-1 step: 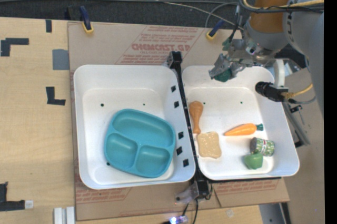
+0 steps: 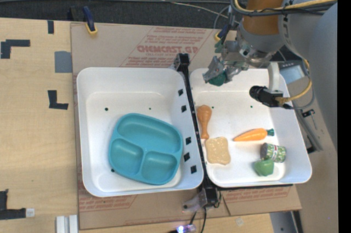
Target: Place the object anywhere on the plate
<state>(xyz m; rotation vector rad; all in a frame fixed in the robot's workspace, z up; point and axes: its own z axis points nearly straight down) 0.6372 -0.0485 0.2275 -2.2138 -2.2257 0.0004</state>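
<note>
A teal plate [image 2: 145, 149] with three compartments lies in the left bin [image 2: 93, 89]. My gripper [image 2: 218, 76] hangs over the back left corner of the right bin [image 2: 296, 171], to the right of the divider. A small dark green object [image 2: 219, 80] shows between its fingertips, lifted off the bin floor, and the gripper is shut on it. The plate sits well to the left of the gripper and nearer the front.
The right bin holds a chicken drumstick [image 2: 204, 118], a toast slice [image 2: 218, 151], a carrot [image 2: 252, 135], a small can [image 2: 273, 152] and a green piece [image 2: 264, 167]. A black divider [image 2: 188, 117] runs between the bins. The arm's black cable fitting [image 2: 267, 96] hangs over the right bin.
</note>
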